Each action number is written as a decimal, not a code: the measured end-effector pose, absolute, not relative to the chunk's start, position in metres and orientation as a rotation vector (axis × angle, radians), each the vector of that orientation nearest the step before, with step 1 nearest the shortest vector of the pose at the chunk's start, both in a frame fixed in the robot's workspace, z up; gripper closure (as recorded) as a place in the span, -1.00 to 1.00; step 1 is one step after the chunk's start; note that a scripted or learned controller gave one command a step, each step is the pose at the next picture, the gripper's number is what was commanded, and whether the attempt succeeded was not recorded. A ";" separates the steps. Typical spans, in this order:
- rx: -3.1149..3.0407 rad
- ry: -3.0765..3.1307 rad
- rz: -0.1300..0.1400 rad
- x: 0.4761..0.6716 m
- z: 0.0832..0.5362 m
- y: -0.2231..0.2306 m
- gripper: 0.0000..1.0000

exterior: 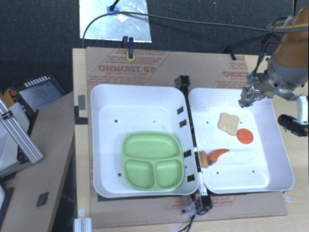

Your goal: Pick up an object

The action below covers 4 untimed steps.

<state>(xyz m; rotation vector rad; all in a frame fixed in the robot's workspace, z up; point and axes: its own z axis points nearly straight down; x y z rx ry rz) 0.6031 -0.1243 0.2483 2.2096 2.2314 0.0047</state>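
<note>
A pale beige, bread-like slice with soft rounded corners (pixel 228 123) lies flat in the right shallow white plastic bin (pixel 277 166), in that bin's upper middle. Just beside the slice's lower right corner sits a flat red-orange disc (pixel 245 136); whether the two touch is hard to say. Lower in the right bin, near its left wall, lies a small curved orange-red piece shaped like a chilli or carrot (pixel 217 154), with a stubby orange bit (pixel 203 159) at its left end that is too small to identify. The grey metal end effector (pixel 248 98) hangs over the right bin's upper right part, above and to the right of the slice and apart from it; it looks blurred and dark, so I cannot tell how it is set, and nothing is visibly in it. The arm's grey body and orange band are cut off by the picture's right edge. Left of the right bin, the left white bin (pixel 104 103) holds a smooth pale green plastic tray with three compartments (pixel 152 159). Both bins rest on a brown printed cardboard sheet (pixel 145 66) on the desk.
</note>
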 end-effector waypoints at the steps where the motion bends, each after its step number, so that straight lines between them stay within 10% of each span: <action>1: 2.212 2.231 0.003 0.604 0.241 -0.080 1.00; 4: 2.211 2.232 0.005 0.609 0.240 0.070 1.00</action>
